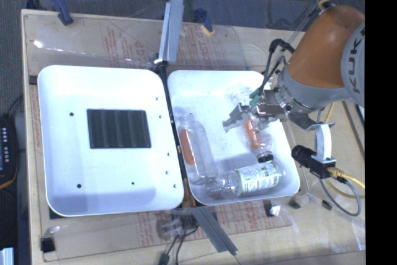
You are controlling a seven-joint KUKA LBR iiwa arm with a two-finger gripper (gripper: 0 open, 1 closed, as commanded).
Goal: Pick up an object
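Note:
My gripper [248,123] hangs over the right part of the right bin [211,80], open, its fingers spread. A small orange item [252,133] lies just under it, on the bin floor, not gripped. A clear bottle with an orange strip inside [191,147] lies along the bin's left wall. Along the front wall lies a clear bottle with a printed label [251,180], and a small black cap [265,158] is above it. Crumpled clear plastic [239,96] sits behind the gripper.
The left bin [62,96] holds only a dark ribbed rectangle [118,128] at its middle. A grey bar [170,28] stands behind the gap between the bins. The arm [322,59] covers the right bin's right edge.

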